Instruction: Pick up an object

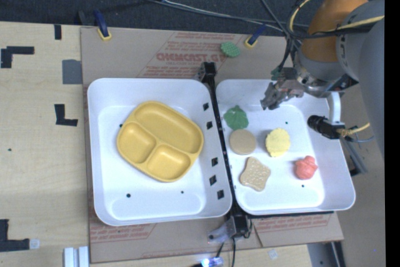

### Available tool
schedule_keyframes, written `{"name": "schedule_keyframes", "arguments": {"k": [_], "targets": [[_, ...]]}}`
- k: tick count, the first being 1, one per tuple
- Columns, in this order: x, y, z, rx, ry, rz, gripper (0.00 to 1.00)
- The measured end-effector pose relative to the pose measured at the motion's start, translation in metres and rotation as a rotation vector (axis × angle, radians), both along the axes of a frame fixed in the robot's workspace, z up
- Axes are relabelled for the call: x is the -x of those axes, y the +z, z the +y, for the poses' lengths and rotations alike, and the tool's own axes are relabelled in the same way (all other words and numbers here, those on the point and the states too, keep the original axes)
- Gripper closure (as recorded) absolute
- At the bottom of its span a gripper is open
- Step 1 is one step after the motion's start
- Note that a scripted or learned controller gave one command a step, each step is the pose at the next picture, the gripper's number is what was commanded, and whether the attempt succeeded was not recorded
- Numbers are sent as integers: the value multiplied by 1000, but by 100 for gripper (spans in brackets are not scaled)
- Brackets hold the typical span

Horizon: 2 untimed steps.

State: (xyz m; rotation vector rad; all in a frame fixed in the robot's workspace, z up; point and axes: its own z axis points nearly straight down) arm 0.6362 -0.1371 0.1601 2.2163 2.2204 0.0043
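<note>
The gripper (pixel 274 99) hovers over the right bin's (pixel 337 194) far edge, nothing visibly in it; how open, I can't tell. Nearest is the green piece (pixel 235 117): I'd centre above it, then descend straight.

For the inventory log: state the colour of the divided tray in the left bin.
Yellow. The divided tray shows plainly in the camera view, lying in the left bin.
</note>
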Motion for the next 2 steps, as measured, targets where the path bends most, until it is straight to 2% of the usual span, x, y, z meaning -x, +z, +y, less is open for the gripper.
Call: {"name": "schedule_keyframes", "arguments": {"k": [1,2], "targets": [[5,55,-8,0,-1,2,100],[5,95,-7,0,0,3,100]]}}
